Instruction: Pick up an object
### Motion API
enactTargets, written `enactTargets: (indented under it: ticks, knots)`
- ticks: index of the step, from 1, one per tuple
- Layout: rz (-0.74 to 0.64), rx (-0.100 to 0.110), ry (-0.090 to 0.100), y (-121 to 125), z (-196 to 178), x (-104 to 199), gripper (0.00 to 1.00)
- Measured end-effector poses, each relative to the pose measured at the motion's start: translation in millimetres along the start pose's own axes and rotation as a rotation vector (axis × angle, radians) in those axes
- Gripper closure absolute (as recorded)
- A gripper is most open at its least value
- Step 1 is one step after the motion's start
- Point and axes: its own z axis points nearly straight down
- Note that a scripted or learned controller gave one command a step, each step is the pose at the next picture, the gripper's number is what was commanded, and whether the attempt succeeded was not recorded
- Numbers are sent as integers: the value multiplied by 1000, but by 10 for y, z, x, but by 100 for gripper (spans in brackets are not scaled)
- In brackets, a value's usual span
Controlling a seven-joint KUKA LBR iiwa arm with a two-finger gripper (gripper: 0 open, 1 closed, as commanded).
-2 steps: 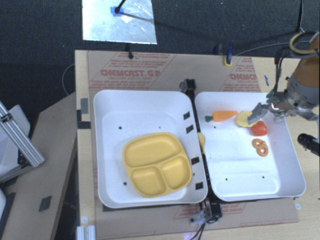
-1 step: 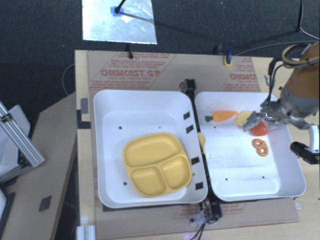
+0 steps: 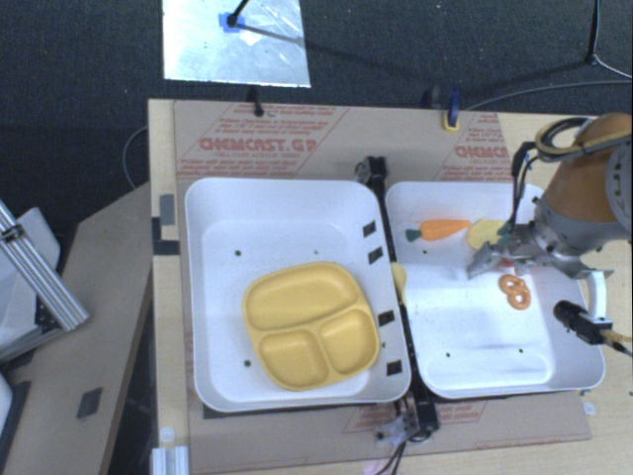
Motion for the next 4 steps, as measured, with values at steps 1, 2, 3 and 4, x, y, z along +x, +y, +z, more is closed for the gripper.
enactTargets:
  ticks: [1, 2, 3, 4]
  knots:
    - [-1, -7, -2, 21, -147, -5, 100]
    - [-4, -11, -3, 83, -788, -14, 100]
    - [-4, -11, -3, 100, -1336, -17, 100]
    - [-8, -4, 0, 12, -1294, 542, 100]
